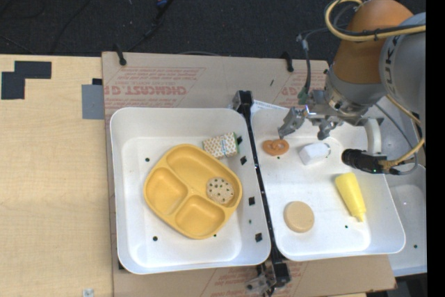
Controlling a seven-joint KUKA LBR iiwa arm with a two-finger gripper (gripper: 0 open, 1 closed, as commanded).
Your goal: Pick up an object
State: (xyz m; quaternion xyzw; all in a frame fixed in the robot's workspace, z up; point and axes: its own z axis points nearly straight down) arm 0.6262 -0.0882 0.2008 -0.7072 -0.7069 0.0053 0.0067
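White block in the right bin, toward that bin's 12 o'clock side, lying free of both fingers. Just at 9 o'clock of it, an orange round piece, flat on the bin floor. Over these two, the gripper, jaws spread wide, nothing between them; one fingertip near the orange piece's 12 o'clock, the other near the white block's 12 o'clock. Cannot tell whether the tips touch the floor. At 4 o'clock of the white block, apart from it, a yellow corn-like piece, lying lengthwise from 11 to 5 o'clock. At 6 o'clock, a tan disc. In the left bin, a yellow divided plate, with a speckled cookie on its 3 o'clock side. Just off the plate's 1 o'clock rim, a patterned block, touching or nearly so.
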